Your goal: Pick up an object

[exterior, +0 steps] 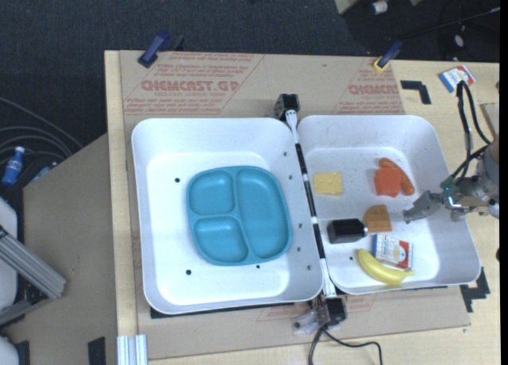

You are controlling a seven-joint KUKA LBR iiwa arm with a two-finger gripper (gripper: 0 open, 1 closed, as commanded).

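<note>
Rightward, gripper (419, 211) near right bin (444, 149) edge

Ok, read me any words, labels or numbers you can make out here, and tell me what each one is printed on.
"CHEMCAST G P": red print on the brown board behind the left bin; it repeats further right, where it is blurred.
Small carton in the right bin: blue and red label, too small to read.
Blue divided plate: no text.
</note>
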